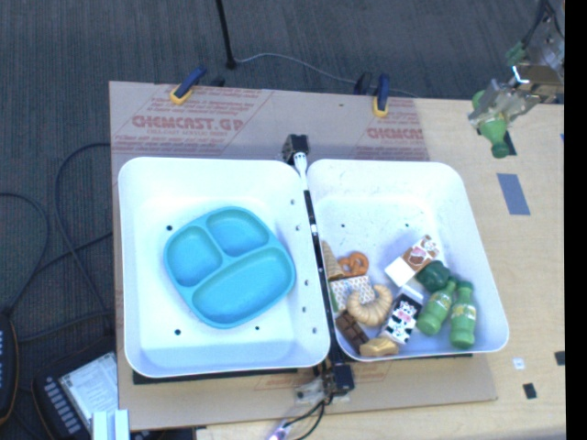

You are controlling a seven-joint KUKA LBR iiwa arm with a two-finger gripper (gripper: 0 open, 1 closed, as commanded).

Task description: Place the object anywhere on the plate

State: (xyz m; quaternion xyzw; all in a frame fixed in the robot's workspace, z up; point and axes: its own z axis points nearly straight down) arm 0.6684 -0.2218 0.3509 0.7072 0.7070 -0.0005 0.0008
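A smooth blue plastic plate with 3 rounded compartments lies in the left white bin, nothing on it. The right bin holds a heap of small toy foods at its near end: 2 glossy green bottles, a tan croissant, a pretzel, and a black-and-white cow-patterned carton. The gripper hangs over the pale surface at far right, outside both bins, near something green; whether it grips that I cannot tell.
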